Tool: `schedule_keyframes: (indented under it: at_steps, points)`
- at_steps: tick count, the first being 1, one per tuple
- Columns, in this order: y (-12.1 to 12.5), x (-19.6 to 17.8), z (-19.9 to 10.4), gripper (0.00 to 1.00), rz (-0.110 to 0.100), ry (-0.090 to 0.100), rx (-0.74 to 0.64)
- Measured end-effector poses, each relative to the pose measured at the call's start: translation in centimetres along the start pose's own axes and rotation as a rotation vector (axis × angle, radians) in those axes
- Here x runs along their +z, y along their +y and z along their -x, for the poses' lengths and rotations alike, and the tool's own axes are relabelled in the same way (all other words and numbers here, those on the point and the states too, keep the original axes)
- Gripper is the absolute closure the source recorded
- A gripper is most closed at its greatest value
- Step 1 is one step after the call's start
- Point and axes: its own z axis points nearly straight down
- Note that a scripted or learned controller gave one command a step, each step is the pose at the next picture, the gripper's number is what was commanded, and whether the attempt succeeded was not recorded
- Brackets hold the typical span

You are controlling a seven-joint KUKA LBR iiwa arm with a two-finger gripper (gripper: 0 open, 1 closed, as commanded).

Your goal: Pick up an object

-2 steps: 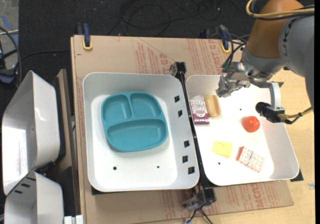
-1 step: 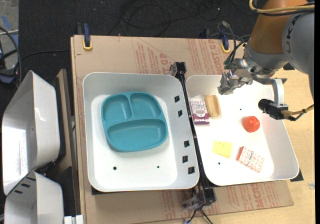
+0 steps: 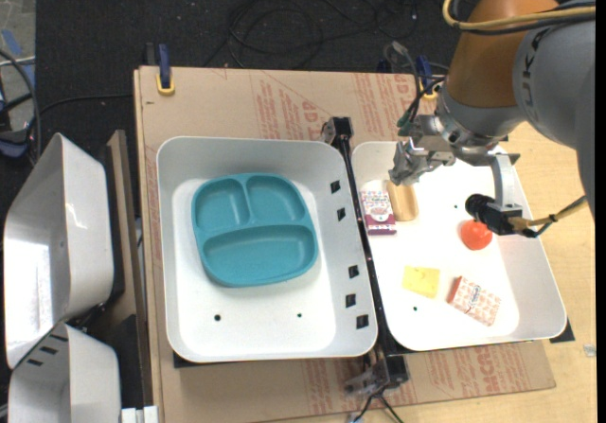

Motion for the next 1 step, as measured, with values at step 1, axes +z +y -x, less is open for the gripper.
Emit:
schedule_keyframes:
  at_steps: [1]
  points:
    - [-1.28,0.34,-4.96,1.0,-0.002,-0.001,0.0]
